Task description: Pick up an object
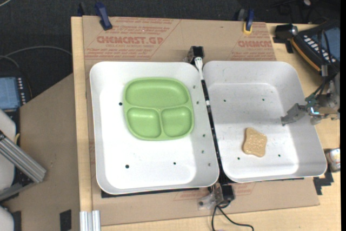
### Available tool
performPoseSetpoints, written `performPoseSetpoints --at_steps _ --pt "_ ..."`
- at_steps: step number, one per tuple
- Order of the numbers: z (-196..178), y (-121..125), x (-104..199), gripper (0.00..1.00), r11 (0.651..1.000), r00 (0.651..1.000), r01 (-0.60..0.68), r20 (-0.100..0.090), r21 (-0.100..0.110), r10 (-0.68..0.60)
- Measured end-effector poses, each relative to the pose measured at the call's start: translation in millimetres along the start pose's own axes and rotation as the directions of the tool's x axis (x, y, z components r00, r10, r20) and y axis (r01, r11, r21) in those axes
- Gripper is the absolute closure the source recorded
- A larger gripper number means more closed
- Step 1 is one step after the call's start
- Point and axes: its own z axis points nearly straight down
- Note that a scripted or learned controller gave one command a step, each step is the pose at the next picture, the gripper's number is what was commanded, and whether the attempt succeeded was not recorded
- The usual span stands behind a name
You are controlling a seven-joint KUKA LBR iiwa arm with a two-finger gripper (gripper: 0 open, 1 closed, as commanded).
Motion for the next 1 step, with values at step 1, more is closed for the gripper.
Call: performPoseSetpoints --at_steps 1 --pt "96.1 -27.0 82.2 0.00 1.000 1.000 0.009 -0.012 0.011 -0.009"
